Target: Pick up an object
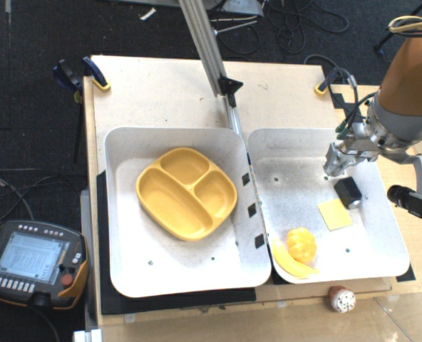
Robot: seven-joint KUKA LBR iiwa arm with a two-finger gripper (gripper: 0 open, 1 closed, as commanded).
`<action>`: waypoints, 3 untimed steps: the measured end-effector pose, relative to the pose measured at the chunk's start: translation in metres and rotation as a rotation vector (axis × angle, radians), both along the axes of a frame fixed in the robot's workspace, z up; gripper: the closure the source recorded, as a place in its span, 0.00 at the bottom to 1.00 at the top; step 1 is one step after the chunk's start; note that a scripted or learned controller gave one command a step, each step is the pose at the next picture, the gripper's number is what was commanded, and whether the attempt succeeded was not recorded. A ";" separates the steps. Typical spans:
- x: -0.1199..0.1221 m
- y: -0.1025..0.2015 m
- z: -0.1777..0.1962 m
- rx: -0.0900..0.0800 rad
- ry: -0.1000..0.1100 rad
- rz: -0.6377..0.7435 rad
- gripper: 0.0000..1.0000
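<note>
In the right bin [289,155] lie a small black block [348,192], a flat pale-yellow square [335,214] and a yellow banana-like toy with a round lump [299,251] near the front edge. My gripper [333,168] hangs over the right bin's back right part, just up and left of the black block. Nothing is seen held in it. The left bin [125,262] holds a yellow divided plate [187,192].
A slanted metal pole [205,38] rises between the bins at the back. A small speckled ball [342,300] rests on the bench in front of the right bin. A teach pendant [31,262] lies off the bench at lower left. Clamps sit at the bench's back corners.
</note>
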State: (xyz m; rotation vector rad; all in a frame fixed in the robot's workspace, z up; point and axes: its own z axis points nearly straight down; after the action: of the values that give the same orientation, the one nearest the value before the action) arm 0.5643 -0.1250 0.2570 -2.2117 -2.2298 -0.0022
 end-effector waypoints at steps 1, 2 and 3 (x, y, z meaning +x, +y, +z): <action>0.009 0.044 -0.002 -0.001 0.000 0.000 1.00; 0.004 0.098 -0.001 0.000 0.001 0.000 1.00; 0.004 0.147 -0.001 0.000 0.000 0.000 1.00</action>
State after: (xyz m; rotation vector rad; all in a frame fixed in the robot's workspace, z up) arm 0.5682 0.0225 0.2563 -2.2119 -2.2300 -0.0022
